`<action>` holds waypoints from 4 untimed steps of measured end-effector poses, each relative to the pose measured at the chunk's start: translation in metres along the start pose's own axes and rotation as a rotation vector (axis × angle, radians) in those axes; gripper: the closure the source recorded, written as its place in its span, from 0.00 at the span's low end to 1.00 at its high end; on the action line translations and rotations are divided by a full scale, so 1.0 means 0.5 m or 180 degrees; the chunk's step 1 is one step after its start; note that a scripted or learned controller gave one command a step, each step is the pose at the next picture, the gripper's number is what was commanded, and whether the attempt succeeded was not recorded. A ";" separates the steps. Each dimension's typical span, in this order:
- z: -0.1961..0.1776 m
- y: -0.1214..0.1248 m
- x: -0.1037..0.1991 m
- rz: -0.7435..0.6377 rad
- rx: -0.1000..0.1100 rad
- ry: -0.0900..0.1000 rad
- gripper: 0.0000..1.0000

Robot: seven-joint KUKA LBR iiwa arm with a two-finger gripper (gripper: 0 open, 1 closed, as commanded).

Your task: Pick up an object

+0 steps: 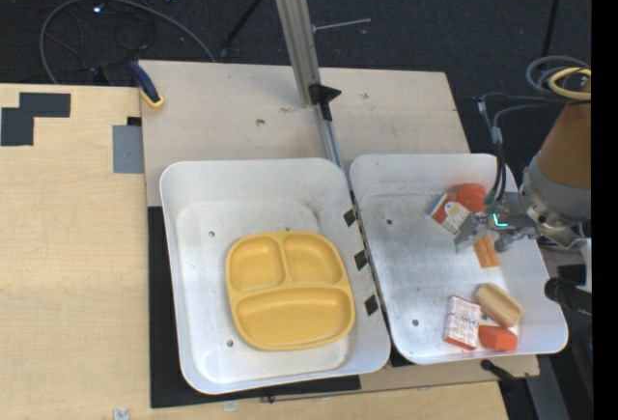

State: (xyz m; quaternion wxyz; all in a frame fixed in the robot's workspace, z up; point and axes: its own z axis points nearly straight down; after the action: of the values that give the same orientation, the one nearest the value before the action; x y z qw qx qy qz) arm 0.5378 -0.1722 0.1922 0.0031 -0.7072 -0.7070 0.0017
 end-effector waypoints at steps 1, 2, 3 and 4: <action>-0.003 0.002 0.000 -0.0001 -0.0011 -0.0002 0.00; 0.105 -0.014 0.017 -0.0001 0.0004 0.0003 0.00; 0.201 -0.010 0.016 0.0003 -0.0018 0.0001 0.00; 0.175 -0.007 0.019 0.0005 -0.0033 0.0017 1.00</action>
State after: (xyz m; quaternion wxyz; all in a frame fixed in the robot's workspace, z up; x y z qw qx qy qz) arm 0.5338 -0.1624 0.1048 0.0013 -0.7077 -0.7065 -0.0038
